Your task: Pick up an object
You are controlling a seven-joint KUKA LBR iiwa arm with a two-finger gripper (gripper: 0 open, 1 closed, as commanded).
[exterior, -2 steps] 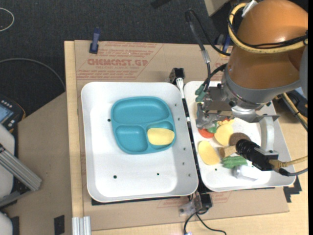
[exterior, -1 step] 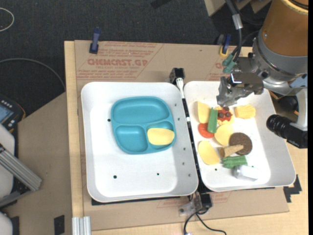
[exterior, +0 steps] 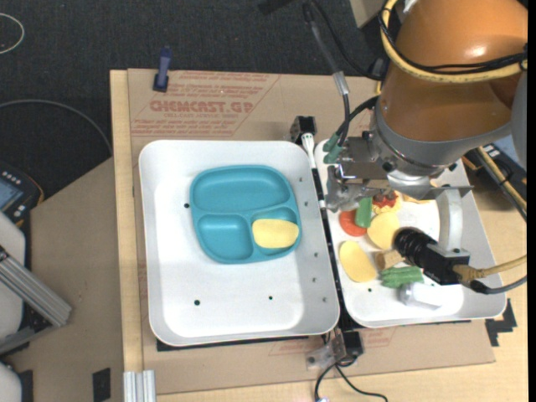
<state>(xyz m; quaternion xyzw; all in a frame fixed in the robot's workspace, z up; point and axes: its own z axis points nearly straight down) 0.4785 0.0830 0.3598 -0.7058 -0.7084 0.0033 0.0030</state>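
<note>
Just beside the pincer (exterior: pixel 342 193), a red-and-green piece (exterior: pixel 362 214), right bin (exterior: pixel 456 305).

One fixed camera above bench (exterior: pixel 209 99), slanting down, both bins (exterior: pixel 167 249) framed

Teal 3-compartment plate (exterior: pixel 239 203) lies flat in L bin (exterior: pixel 167 249), twd far edge; yellow lump (exterior: pixel 275 233) in its near-right compartment. R bin (exterior: pixel 477 296), by left edge: flat yellow slice (exterior: pixel 358 263), yellow round pc (exterior: pixel 383 229), red pc (exterior: pixel 350 222), green pc (exterior: pixel 400 275); white item (exterior: pixel 423 296) nr near edge.
</note>
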